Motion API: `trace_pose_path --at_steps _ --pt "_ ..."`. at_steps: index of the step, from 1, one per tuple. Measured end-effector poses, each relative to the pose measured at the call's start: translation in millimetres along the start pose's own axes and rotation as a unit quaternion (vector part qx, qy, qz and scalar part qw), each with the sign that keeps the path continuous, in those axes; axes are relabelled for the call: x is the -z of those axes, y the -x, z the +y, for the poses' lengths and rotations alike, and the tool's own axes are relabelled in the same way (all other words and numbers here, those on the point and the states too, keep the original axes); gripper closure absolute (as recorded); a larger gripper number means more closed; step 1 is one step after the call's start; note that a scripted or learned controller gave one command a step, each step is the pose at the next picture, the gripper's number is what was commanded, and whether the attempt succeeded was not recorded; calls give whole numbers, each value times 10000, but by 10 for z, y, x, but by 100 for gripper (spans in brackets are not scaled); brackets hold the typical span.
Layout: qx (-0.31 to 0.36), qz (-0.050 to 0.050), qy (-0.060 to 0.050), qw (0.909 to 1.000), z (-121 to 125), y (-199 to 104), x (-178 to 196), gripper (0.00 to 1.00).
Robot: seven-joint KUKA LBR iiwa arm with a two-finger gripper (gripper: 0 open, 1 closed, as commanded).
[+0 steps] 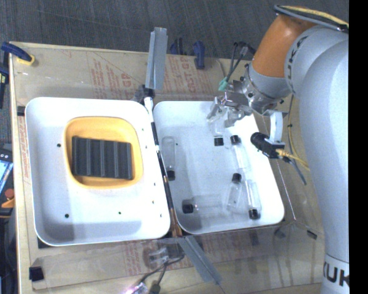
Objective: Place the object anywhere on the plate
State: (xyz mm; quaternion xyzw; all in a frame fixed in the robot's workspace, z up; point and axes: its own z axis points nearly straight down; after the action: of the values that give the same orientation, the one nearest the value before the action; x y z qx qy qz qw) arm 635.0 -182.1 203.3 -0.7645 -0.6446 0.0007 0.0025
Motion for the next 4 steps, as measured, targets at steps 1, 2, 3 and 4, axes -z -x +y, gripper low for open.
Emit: trace_pose_path --at_steps 1,2,3,4 --pt "1074 -8 1 9942 101 -692 -73 100" --pt "1835 -14 -5 9830 -26 -1411 -125 100" --pt "3105 -14 -8 9506 -183 -1682 -127 100" --pt "3369 -20 17 9415 -500 -1927 617 100"
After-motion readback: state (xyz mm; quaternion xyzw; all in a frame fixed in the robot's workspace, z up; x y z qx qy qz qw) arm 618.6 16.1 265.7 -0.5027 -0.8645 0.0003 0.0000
